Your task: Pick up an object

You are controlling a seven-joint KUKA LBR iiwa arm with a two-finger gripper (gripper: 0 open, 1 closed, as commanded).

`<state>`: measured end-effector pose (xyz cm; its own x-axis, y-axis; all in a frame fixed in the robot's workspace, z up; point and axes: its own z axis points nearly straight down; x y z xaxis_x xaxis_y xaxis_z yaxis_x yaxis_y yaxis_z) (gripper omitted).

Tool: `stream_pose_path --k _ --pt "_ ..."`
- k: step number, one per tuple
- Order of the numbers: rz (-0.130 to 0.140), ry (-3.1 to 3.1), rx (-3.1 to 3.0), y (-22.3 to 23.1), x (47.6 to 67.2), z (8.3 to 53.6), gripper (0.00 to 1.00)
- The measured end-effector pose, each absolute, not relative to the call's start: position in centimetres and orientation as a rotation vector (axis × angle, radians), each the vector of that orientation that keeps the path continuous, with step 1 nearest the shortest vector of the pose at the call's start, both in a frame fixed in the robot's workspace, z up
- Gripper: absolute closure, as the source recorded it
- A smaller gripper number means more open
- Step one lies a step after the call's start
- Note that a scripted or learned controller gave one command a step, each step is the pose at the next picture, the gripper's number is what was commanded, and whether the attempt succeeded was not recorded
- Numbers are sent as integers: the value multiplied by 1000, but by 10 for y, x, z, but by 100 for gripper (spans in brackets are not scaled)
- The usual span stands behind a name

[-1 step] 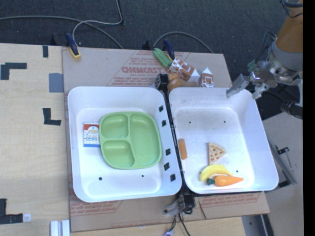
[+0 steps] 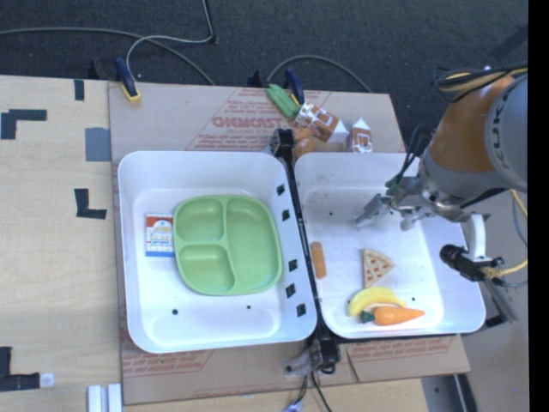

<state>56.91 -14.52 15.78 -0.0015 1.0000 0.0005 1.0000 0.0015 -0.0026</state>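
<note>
The gripper [image 2: 388, 215] hangs over the right bin's [image 2: 343, 178] bare upper half, jaws spread and holding nothing. Waffle [image 2: 375, 267], banana [image 2: 374, 299] and carrot [image 2: 398, 315] crowd its lower right; a sausage [image 2: 318, 259] lies near its left wall.

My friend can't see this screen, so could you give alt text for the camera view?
A robot arm's gripper hovers over the right bin, which holds a waffle slice, banana and carrot. The left bin holds a green divided plate.
</note>
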Motion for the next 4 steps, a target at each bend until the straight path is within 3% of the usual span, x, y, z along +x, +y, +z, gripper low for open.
stream_pose_path --k 1,2,3,4 --pt "1 -2220 -2220 -153 514 91 0" --pt "2 -2222 -2222 -222 534 125 0" --pt "-7 -2228 -2222 -144 562 87 0" --pt "-4 -2228 -2223 -144 562 96 100"
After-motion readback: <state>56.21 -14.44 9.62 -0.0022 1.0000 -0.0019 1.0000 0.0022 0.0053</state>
